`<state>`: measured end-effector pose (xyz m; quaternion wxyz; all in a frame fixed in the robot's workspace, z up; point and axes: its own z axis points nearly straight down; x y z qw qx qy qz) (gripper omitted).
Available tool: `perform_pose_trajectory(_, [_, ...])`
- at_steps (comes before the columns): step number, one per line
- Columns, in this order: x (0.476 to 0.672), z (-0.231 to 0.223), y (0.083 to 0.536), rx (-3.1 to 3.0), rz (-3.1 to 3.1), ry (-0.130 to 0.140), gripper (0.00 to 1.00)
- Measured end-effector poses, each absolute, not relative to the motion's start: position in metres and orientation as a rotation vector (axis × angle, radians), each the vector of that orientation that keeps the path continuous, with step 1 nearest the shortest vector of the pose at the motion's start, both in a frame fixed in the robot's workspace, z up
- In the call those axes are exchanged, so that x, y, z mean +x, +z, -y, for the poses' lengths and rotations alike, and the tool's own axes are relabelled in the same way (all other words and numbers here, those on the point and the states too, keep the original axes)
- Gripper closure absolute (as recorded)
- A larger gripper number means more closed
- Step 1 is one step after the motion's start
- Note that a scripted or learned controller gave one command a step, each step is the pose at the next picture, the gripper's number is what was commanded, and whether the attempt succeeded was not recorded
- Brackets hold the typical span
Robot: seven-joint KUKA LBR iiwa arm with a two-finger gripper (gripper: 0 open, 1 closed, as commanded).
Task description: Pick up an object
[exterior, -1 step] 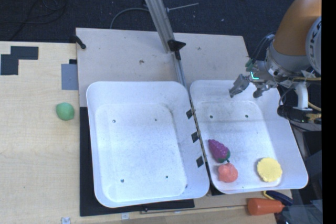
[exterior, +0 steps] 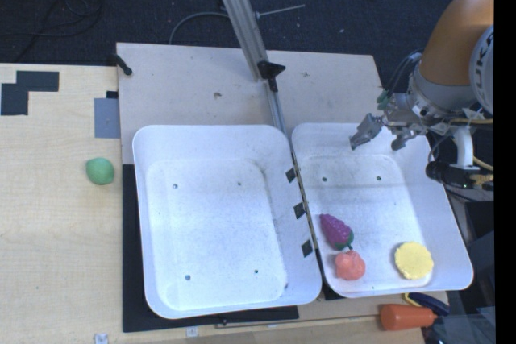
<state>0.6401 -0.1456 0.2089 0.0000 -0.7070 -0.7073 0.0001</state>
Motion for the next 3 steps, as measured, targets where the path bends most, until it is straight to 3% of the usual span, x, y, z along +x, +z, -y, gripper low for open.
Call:
perform_pose_trajectory(2, [0.628,0.13,0.106,-2.218,2.22,0.004,0.0])
perform_pose_trajectory(3, [0.628,0.13,0.091,-2.22,2.222,0.001,0.0])
